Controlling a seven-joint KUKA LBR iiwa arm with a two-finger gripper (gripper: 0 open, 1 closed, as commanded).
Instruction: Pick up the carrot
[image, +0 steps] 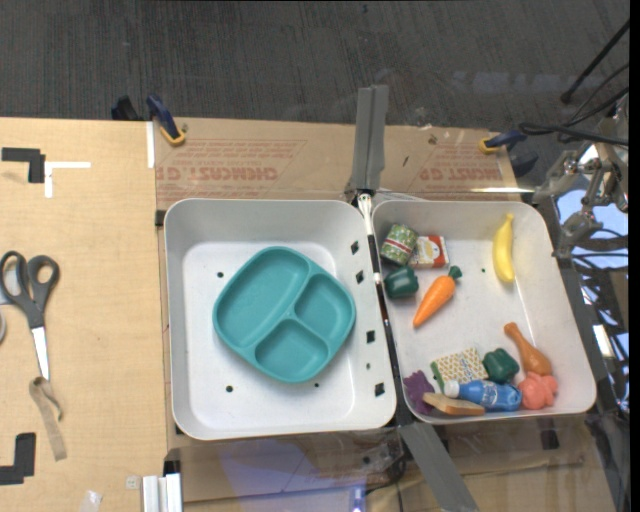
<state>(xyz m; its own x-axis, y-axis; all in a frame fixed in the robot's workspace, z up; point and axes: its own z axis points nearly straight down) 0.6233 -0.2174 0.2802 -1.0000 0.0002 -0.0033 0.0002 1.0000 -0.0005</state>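
The carrot (434, 298) is orange with a small green top. It lies in the right bin (560, 300), left of the bin's middle, tilted with the green top toward the upper right and the tip toward the lower left. A dark green pepper (401, 283) sits just to its left, close to it. A green can (399, 243) and a red and white carton (431, 250) lie just behind it. Bare bin floor surrounds the carrot to the right and in front.
A yellow banana (503, 250) lies at the right bin's back right. A drumstick (527, 348), blue bottle (490, 396), pink item (540, 391) and several other toys crowd its front. The left bin (190, 300) holds a teal divided plate (285, 313). Scissors (30, 290) lie far left.
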